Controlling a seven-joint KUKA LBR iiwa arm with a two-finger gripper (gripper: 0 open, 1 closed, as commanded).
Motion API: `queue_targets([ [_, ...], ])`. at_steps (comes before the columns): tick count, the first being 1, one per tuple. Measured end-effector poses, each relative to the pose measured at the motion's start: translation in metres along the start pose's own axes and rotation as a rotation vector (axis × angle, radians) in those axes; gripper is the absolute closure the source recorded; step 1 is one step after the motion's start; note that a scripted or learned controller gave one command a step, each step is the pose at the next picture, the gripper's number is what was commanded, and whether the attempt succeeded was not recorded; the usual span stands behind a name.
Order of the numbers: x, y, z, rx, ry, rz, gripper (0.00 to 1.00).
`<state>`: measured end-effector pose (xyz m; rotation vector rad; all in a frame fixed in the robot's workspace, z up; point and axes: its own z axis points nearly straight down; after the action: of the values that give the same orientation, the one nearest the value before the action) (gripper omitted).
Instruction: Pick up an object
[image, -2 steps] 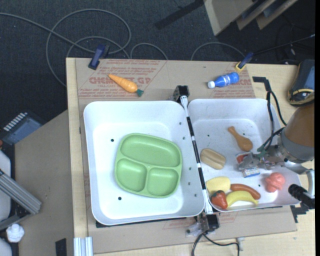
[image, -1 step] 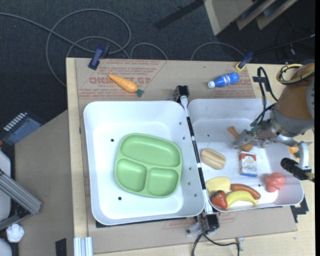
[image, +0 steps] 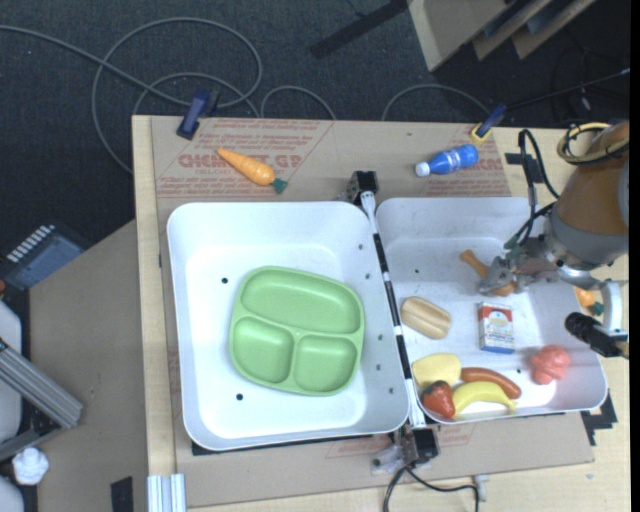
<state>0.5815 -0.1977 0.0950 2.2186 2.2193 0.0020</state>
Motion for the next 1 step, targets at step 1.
queue_targets([
  [1,0.0606,0.0776,0.0107,0.004,0.003,-0.002,1.00],
])
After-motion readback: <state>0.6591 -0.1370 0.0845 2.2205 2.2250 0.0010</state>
